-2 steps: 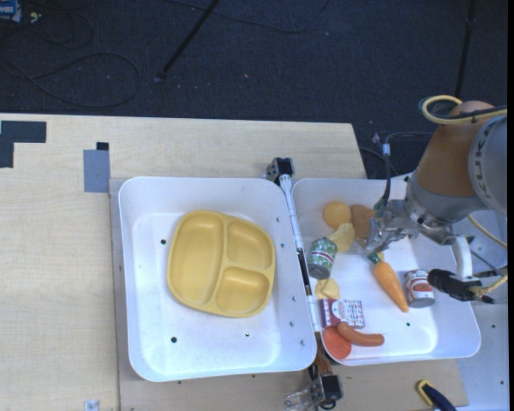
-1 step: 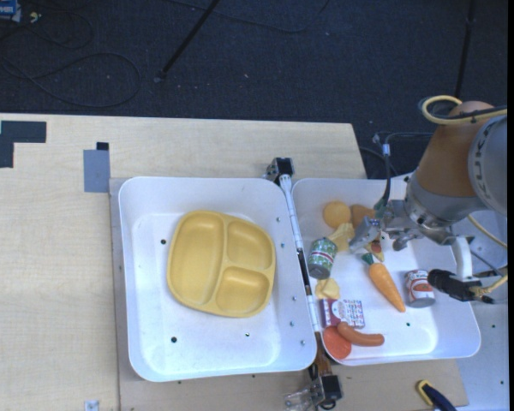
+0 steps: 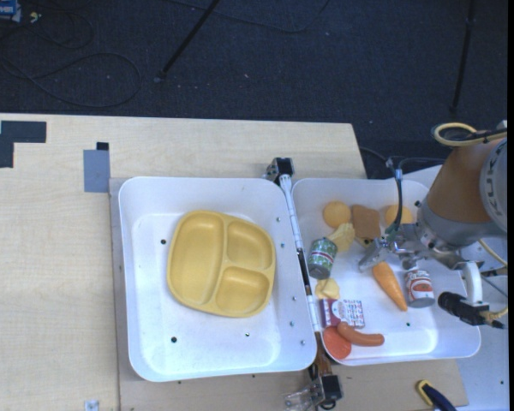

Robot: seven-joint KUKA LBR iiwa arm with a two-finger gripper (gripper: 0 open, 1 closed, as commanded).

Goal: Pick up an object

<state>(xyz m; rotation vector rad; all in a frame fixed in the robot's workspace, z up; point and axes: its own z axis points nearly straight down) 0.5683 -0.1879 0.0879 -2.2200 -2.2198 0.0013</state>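
Observation:
My gripper (image 3: 379, 253) hangs low over the right bin (image 3: 450, 336), just above the top end of an orange carrot (image 3: 391, 287). Around it lie a green can (image 3: 322, 257) to the left, a small red-and-white can (image 3: 420, 288) to the right, and a brown bread slice (image 3: 366, 222) and an orange round piece (image 3: 335, 213) behind. A yellow wedge (image 3: 343, 236) sits between the green can and the bread. Nothing shows as held in the gripper.
A yellow divided plate (image 3: 222, 263) lies in the left bin (image 3: 146, 332). At the right bin's front are a red-printed packet (image 3: 346, 312), a sausage (image 3: 361, 338) and a red disc (image 3: 333, 344). The arm's grey and orange body (image 3: 463, 195) covers the bin's far right corner.

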